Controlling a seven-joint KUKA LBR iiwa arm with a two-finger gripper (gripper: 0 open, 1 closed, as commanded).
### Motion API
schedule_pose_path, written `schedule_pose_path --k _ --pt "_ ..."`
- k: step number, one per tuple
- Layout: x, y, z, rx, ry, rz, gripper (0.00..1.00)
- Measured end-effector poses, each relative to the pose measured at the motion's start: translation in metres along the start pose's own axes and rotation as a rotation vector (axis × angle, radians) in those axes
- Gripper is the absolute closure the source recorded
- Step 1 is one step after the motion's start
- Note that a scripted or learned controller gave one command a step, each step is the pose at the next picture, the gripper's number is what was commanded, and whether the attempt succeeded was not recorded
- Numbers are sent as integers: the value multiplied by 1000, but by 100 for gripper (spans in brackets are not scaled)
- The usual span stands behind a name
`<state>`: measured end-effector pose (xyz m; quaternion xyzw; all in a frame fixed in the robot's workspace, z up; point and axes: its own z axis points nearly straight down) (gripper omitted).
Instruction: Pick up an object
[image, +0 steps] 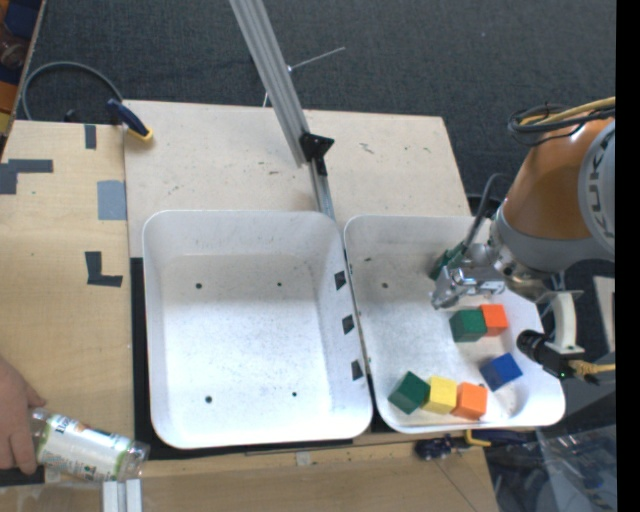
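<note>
Several small blocks lie in the right bin (400, 250). A green block (466, 326) and an orange block (494, 318) sit side by side just below my gripper (447, 293). A blue block (501, 371) rests nearer the front right. Along the front wall stand a dark green block (408, 392), a yellow block (441, 394) and another orange block (471, 400) in a row. My gripper hangs low over the bin's middle right, just up and left of the green block, with nothing seen between its fingers.
The left bin (245, 325) lies beside the right one. A slanted metal rail (285, 95) crosses the back of the bench. At the front left a hand holds a bottle (85, 448). A blue-handled tool (128, 118) lies at the back left.
</note>
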<state>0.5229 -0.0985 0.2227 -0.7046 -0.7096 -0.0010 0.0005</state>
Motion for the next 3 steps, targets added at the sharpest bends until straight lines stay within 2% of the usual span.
schedule_pose_path --k 2,3 --pt "95 32 10 2 -1 0 100" --pt "152 42 14 3 0 -1 100"
